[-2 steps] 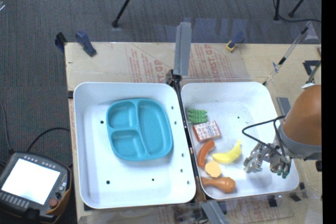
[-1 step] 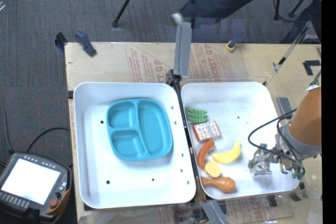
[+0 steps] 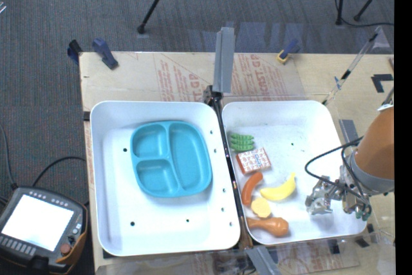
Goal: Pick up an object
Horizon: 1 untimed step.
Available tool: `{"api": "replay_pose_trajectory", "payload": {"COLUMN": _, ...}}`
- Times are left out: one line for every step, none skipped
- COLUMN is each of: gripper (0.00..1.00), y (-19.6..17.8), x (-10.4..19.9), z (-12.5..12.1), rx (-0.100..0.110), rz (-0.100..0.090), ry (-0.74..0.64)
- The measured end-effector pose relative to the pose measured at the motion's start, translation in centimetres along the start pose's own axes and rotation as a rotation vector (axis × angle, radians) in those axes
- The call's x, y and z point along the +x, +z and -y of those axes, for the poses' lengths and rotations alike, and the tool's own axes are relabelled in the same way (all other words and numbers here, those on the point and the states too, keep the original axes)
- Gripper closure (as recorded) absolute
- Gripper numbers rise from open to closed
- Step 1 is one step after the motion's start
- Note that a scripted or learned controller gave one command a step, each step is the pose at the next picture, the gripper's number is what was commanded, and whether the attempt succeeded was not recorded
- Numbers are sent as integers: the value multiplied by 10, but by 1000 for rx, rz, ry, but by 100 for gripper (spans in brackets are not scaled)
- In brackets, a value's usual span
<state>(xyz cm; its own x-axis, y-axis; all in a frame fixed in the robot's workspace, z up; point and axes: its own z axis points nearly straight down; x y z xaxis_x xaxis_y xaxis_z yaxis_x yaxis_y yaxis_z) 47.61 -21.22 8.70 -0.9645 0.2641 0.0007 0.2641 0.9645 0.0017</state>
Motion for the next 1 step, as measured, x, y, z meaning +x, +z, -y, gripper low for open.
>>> {"api": "replay_pose_trajectory", "payload": {"gripper": 100, "y": -106, "x": 1, "z": -14, "rx": 2, "rz": 8, "ry": -199}}
